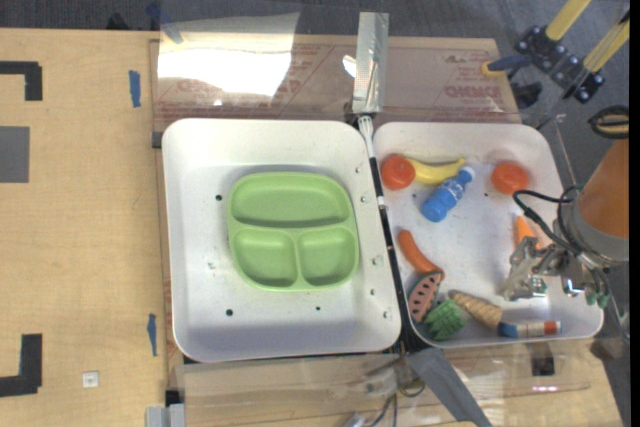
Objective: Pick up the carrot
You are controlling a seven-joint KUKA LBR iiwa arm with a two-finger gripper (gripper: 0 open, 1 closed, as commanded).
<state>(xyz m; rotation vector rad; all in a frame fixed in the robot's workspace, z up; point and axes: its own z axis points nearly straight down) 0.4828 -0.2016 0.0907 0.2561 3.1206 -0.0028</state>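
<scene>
Pale wood formed the bench (70, 245), and two shallow white bins sat side by side on it, with a clear plastic sheet (240, 65) lying behind them. Largest was the left bin (190, 245), which carried a green divided plate (293, 229) near its middle. Next to it, the right bin (470, 235) held a scatter of toys. At that bin's right edge rose the arm (610, 200), its orange band showing, and below it the gripper (528, 275) hung low over the bin floor near the right wall; whether its fingers were spread or pressed together could not be told through the tangle of metal and cable.

Along the bin's far edge lay a yellow banana (437, 170), with an orange-red ball (397, 172) touching its left end and a blue bottle (444, 196) just in front. Another orange ball (510, 178) sat toward the far right corner. The carrot (418, 252), slim and orange-red, lay slantwise near the left wall, well apart from the gripper. By the near edge sat a watermelon slice (424, 293), a green leafy piece (445, 318), a tan cone (476, 308) and a small marker-like stick (528, 327). A small orange piece (524, 228) lay just beside the gripper.
</scene>
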